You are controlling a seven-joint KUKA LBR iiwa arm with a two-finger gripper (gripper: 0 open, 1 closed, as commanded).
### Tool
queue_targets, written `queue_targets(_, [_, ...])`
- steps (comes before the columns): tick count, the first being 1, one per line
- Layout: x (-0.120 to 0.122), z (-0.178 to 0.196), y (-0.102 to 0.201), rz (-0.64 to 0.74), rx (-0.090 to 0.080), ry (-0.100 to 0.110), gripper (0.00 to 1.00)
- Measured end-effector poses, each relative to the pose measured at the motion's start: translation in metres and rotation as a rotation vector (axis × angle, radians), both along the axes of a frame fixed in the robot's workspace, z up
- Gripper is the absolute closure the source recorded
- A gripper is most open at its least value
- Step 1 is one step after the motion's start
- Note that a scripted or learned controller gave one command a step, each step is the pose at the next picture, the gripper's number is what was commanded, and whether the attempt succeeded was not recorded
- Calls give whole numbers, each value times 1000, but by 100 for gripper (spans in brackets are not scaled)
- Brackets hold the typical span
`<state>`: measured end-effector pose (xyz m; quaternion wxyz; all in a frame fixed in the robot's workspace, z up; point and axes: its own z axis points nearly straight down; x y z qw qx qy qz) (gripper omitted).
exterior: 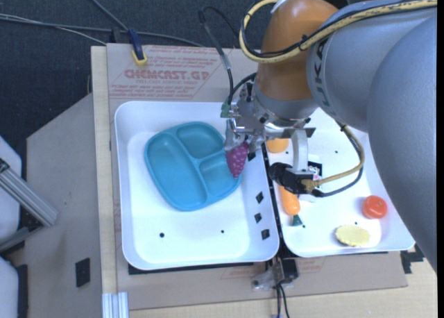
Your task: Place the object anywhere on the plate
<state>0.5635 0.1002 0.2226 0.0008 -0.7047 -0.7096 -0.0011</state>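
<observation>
Over the smooth blue three-compartment plastic plate's (pixel 186 167) right edge, the gripper (pixel 239 144) pinches a knobbly purple grape bunch (pixel 237 160); glossy white bin (pixel 139 240) beneath.

- L bin (pixel 132 191): blue plate (pixel 191 164) fills upper middle; bare white floor below it and along the left wall, room to pass.
- Plate's right edge crowded: purple grapes (pixel 237 160) hang there under the gripper (pixel 243 144).
- R bin (pixel 388 240): arm blocks the top; carrot (pixel 290 202), orange fruit (pixel 375 206), yellow piece (pixel 353 235) scattered low, gaps between them.
- Ridge between bins under wrist, tight.
</observation>
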Motion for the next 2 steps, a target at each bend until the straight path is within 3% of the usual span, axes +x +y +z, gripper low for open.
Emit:
queue_targets(1, [4, -9, 52, -1, -1, 1, 100])
queue_targets(2, [4, -8, 49, -5, -2, 1, 0])
